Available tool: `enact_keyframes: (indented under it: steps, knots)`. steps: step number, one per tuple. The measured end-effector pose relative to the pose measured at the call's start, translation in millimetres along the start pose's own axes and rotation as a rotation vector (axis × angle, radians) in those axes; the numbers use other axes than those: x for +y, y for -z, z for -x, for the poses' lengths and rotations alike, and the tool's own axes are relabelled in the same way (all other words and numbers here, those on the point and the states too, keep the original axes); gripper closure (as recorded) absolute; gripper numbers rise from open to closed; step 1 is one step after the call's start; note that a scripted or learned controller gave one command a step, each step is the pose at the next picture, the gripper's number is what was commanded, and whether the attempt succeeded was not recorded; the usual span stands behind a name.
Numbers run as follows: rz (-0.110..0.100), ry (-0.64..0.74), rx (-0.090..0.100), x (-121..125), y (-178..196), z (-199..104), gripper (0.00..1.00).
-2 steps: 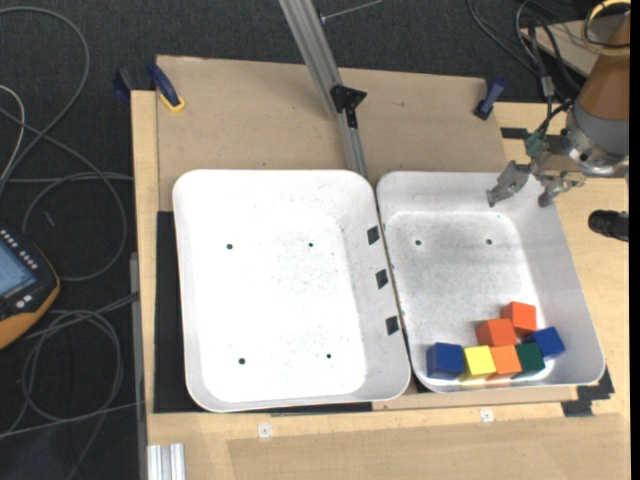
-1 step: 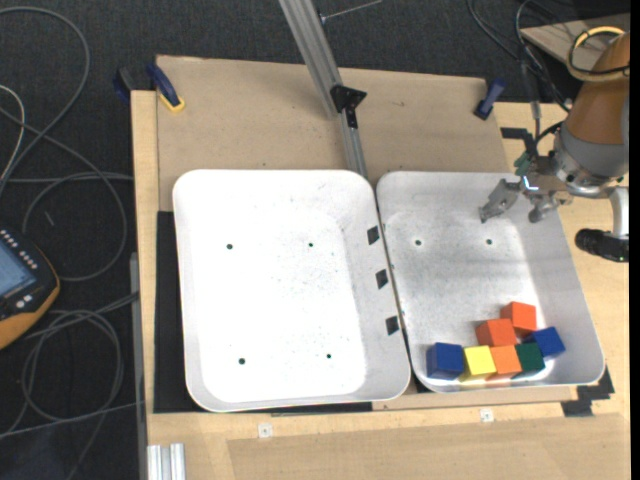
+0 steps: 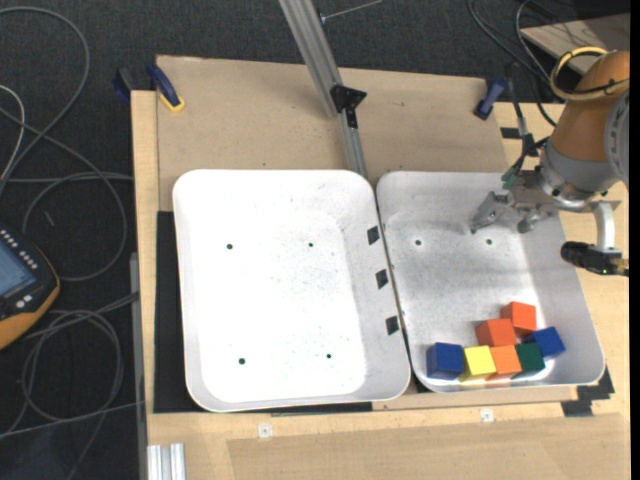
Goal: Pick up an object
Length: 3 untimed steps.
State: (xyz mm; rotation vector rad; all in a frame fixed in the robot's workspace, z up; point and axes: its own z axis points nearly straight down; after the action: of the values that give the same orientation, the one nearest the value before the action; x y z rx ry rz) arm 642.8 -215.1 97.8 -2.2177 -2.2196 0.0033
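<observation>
Coloured blocks lie clustered in the front right corner of the right bin: a blue block, a yellow block, several orange blocks, a green block and another blue block. My gripper hangs over the back of the right bin, well behind the blocks. Its fingers are spread apart with nothing between them.
The left bin sits beside the right one, with black clips along the shared edge. A metal pole slants up from the back. Blue clamps hold the board's corners. Cables lie on the floor at left.
</observation>
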Motion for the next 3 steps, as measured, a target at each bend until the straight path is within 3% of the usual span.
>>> enact_keyframes:
  steps: [1, 3]
  knots:
    - [0.007, 0.001, -0.002, 2, 15, 0, 1.0]
    - [0.013, 0.001, -0.004, 2, 116, -4, 1.0]
